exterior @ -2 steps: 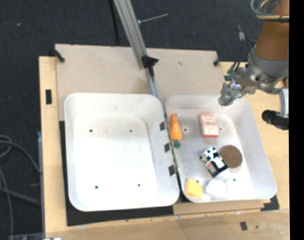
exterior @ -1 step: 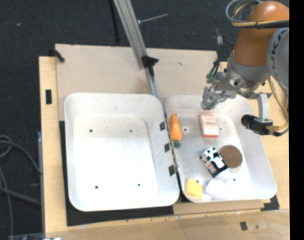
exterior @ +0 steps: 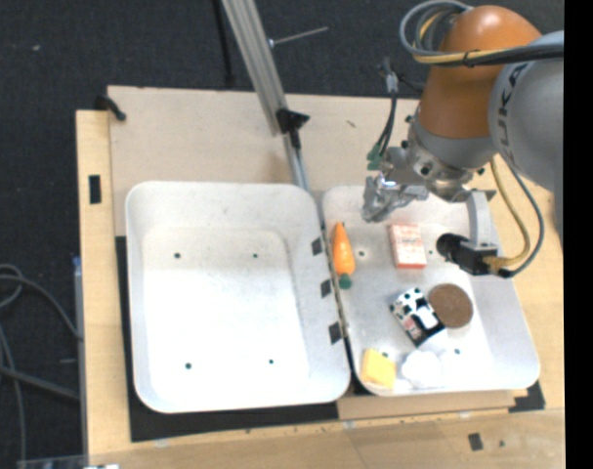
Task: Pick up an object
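The gripper (exterior: 379,201) is hovering over the right bin's (exterior: 501,364) far-left corner with nothing visibly held, its opening unclear, apparently approaching a pick; the pink box (exterior: 406,244) is lying just beside it with open floor around, the toy carrot (exterior: 343,251) hugging the bin's left wall.

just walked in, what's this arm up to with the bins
The arm's gripper hangs over the far end of the right bin, with nothing seen in its fingers. A pink box, carrot, brown disc, black-and-white block and yellow piece lie there.
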{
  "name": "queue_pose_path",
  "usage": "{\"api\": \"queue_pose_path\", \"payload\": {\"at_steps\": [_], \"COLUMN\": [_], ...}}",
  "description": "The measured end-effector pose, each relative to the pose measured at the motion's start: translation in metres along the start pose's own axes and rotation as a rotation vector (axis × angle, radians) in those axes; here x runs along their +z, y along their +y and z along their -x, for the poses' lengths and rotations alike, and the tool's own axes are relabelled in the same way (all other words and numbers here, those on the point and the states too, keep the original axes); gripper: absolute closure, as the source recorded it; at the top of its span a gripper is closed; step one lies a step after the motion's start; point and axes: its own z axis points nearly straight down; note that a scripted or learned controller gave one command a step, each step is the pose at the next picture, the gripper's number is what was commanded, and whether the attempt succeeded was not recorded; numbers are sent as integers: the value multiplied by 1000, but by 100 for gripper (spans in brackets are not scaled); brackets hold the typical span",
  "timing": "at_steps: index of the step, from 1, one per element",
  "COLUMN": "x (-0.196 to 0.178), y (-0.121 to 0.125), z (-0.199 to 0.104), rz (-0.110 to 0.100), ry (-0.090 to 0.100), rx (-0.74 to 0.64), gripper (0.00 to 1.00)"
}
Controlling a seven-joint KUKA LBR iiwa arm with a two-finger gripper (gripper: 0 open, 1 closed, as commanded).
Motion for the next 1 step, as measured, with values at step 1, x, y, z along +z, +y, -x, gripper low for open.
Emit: {"api": "queue_pose_path", "payload": {"at_steps": [1], "x": [11], "y": [-3], "z": [-45], "rz": [-2], "ry": [-2], "rx": [2], "gripper": [100]}}
